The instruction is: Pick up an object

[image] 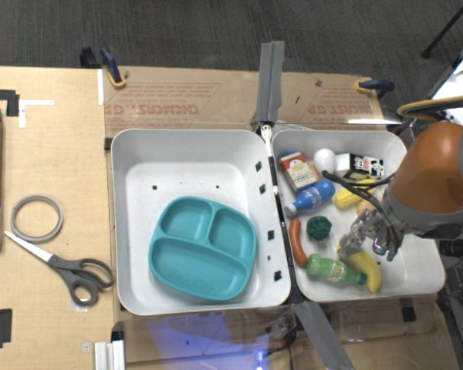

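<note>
End effector (368, 236) sits in the right bin (417, 280), just above the banana (367, 269) beside the green bottle (331, 269); finger spread cannot be determined.

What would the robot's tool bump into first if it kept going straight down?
Probably the yellow banana right beneath the tool, with the green bottle lying just beside it. Depth is hard to judge from this slanted view, so it could touch either one.

Around the teal three-compartment plastic plate (204, 247) you have bare bin floor; right of it, crowded toys block you.
</note>
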`<state>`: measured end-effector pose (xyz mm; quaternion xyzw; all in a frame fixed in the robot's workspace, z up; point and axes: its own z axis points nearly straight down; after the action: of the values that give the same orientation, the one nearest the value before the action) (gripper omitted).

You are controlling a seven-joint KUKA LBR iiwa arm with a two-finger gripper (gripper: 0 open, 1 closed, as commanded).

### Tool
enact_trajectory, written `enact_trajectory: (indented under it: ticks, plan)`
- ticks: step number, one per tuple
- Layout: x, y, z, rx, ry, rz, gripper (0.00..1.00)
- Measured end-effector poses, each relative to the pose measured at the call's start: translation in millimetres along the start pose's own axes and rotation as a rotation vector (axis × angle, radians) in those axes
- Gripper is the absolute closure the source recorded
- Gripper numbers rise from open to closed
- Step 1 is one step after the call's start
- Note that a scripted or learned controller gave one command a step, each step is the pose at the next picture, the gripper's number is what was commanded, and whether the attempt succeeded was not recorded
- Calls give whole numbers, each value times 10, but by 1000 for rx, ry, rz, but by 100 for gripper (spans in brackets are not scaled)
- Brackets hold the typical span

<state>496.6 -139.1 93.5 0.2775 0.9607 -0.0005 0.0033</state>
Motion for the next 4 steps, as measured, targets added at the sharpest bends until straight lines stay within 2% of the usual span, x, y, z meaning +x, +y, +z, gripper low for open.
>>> enact_trajectory:
  ticks: [1,2,3,4]
  plan:
    - [13,2,13,1,4,0,0]
    - [-244,671,14,0,3,-166,0]
    - [-579,909,19,0,4,-126,0]
    - [-934,603,13,0,1,-225,0]
